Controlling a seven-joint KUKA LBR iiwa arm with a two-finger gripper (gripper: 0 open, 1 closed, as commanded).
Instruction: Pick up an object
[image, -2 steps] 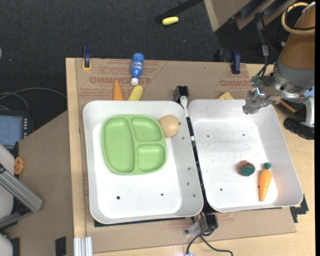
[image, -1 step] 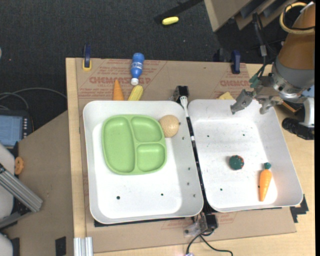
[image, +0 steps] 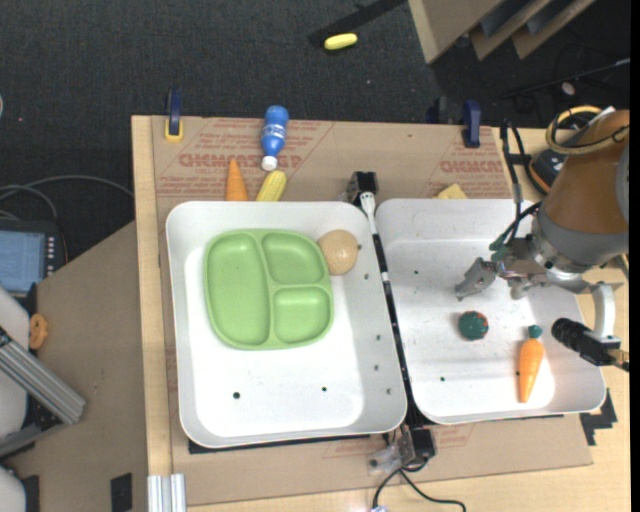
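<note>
My gripper (image: 494, 285) hangs over the upper middle of the right bin (image: 430, 240), its fingers spread open with nothing between them. Just below it, a small dark green ball-like object with a red spot (image: 473, 325) lies on the bin floor. An orange toy carrot with a green top (image: 529, 367) rests further right, near the bin's front right corner. In the left bin (image: 200, 400) sits a green divided plate (image: 268, 288), and a beige round object (image: 339, 250) rests against the plate's upper right edge.
Behind the left bin on the board lie a blue and white bottle (image: 274, 135), a small orange piece (image: 235, 182) and a yellow piece (image: 271, 185). A black clamp (image: 362, 185) sits at the bins' shared back edge. The arm's grey body (image: 585, 210) overhangs the right bin's far side.
</note>
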